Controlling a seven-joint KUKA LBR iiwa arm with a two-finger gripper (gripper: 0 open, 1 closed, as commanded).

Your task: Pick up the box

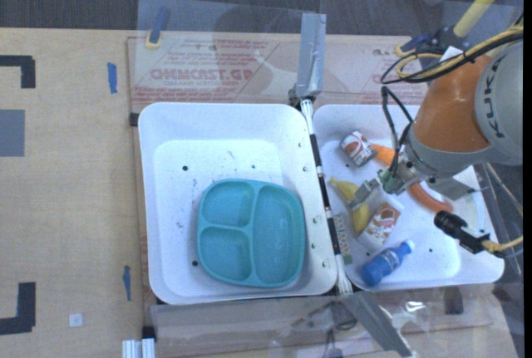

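Observation:
The box (384, 223) is a small white carton with a red picture, lying flat in the middle of the right bin (474, 261). My gripper (371, 191) hangs low over the bin, just beyond the box's far left corner and over a yellow banana (359, 217). The grey wrist and orange band come in from the right and hide the bin floor behind them. Nothing shows as lifted off the floor.
The right bin also holds a red-and-white can (357, 149), an orange carrot (383, 154), another orange piece (430, 198) and a blue bottle (386, 262) near the front. In the left bin (166, 132) lies a teal divided plate (251, 233). Cables trail by the wrist.

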